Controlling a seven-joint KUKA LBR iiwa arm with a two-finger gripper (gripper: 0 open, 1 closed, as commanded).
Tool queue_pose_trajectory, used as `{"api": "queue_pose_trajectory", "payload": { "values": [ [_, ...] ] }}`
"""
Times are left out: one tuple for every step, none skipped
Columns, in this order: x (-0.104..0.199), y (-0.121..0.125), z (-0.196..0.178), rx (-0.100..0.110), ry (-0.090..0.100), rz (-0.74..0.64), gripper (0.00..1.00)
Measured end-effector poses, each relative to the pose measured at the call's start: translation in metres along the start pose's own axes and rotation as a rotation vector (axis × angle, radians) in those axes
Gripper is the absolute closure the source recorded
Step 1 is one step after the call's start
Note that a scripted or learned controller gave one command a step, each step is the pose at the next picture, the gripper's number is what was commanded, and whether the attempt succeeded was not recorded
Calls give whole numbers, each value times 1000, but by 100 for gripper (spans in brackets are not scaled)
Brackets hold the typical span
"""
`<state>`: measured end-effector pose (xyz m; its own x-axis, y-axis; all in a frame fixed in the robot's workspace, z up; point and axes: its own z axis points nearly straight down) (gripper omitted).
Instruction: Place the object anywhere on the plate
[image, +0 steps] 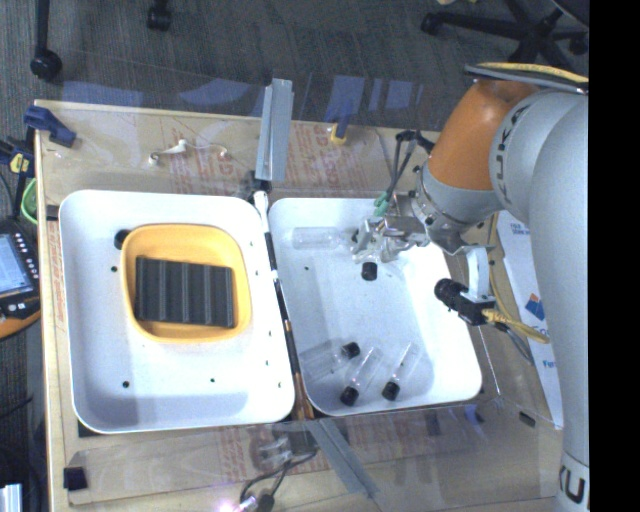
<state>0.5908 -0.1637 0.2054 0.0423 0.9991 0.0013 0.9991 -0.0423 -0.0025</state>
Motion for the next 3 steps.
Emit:
{"api": "queue_pose_trajectory", "payload": {
  "values": [
    [57,10,-2,1,-1,-77,100],
    [146,26,15,1,-1,-155,100],
    [146,26,14,1,-1,-155,0]
  ]
}}
